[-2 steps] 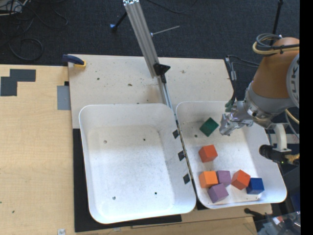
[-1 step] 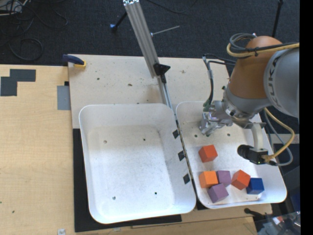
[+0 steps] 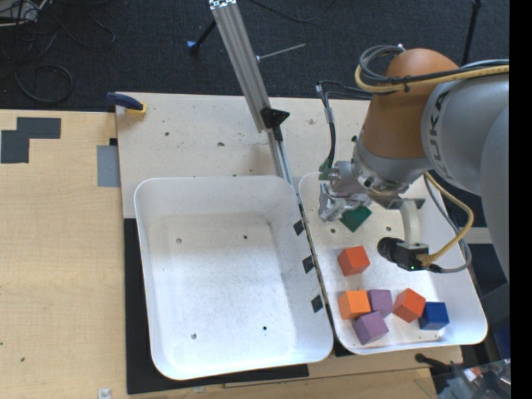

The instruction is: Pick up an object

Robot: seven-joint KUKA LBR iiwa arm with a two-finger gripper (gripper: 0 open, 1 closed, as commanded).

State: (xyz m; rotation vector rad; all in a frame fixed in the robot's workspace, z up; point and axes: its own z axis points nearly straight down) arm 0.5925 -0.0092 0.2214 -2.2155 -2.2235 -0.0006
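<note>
At the near edge of the right bin (image 3: 465, 332), toward five o'clock, loose blocks sit in a cluster: a purple block (image 3: 370, 327) nearest, a second purple block (image 3: 381, 300) just behind it, an orange block (image 3: 355, 303) touching that one's nine o'clock side, a red-orange block (image 3: 409, 303) at its three o'clock, and a blue block (image 3: 434, 314) just beside the red-orange one. A further red-orange block (image 3: 354, 260) lies alone at twelve o'clock from the cluster, apart from it. Beyond that, a green block (image 3: 357, 217) lies under the gripper (image 3: 332, 209); the fingers point down beside its nine o'clock edge, and how wide they stand cannot be told, nor whether they grip the green block. The left bin (image 3: 158, 223) sits at nine o'clock of the right one, edges touching. Farthest, a slanted metal rail (image 3: 243, 52) rises toward twelve o'clock.
</note>
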